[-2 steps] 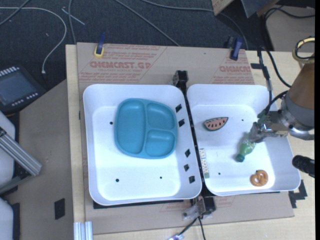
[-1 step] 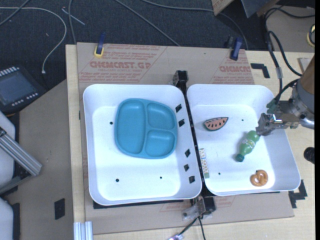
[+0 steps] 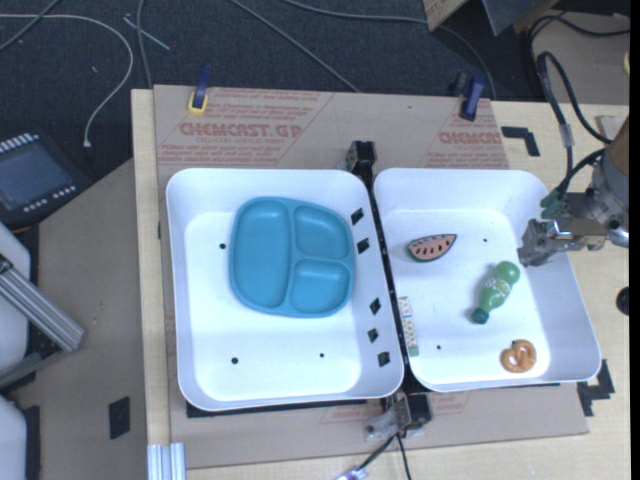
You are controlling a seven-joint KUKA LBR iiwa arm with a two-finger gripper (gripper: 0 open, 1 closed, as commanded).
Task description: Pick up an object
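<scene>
In the camera view, the grey two-finger gripper (image 3: 540, 240) is hanging over the right white bin's (image 3: 565, 363) right edge; finger state: cannot tell. The green plastic bottle (image 3: 496, 290), watermelon-slice toy (image 3: 431, 247) and brown pretzel (image 3: 519, 355) are lying apart. The blue divided plate (image 3: 292, 256) is occupying the left white bin (image 3: 200, 358).

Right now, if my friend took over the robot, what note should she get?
Gripper: over the right white bin's right edge, holding nothing that I can see; fingers unclear.
Right bin holds a watermelon-slice toy, a green plastic bottle and a small brown pretzel.
Left white bin holds a blue divided plate.
Done: nothing lifted.
Left: pick up one object; the bottle lies nearest.
</scene>
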